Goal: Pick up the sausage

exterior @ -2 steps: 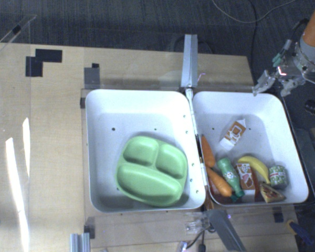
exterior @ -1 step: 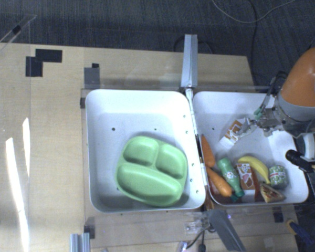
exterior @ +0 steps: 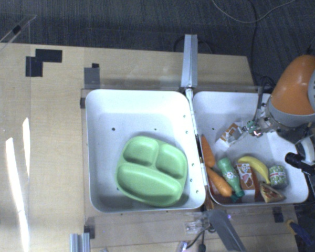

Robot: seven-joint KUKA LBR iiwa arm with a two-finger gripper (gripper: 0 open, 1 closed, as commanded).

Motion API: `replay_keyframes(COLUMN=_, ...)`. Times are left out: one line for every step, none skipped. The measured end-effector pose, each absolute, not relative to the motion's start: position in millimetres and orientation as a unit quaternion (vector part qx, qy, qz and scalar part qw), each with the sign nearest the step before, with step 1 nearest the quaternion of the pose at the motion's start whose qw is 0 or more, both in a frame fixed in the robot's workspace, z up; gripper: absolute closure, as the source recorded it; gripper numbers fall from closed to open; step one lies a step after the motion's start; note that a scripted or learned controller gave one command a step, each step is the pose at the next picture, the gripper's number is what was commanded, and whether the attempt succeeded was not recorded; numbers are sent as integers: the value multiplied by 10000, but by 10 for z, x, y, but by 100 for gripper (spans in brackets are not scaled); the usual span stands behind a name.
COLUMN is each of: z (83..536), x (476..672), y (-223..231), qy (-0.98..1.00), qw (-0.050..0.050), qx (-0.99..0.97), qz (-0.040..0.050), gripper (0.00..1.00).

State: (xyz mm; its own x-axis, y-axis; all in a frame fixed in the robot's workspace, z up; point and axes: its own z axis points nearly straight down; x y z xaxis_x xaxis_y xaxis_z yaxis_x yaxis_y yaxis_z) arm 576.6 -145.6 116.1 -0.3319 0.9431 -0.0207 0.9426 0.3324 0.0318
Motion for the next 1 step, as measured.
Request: replay_keyframes(z=1102, x=6571, y=-2061, qy=8470, qw=218, qx=5311, qz=92, gripper=0)
